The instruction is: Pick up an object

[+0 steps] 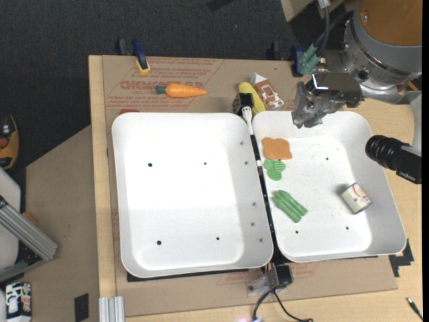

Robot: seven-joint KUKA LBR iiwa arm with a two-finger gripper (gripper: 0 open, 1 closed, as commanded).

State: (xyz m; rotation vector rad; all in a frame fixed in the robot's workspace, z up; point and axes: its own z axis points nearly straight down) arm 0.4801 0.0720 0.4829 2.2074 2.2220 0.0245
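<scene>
gripper (310,115) above glossy white bin (375,237)

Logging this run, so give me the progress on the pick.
Done: the gripper is over the far rim of the right bin. In hand: nothing visible between its fingers. Left: the whole pick. The orange piece, two green pieces and small box all lie on the bin floor.
</scene>
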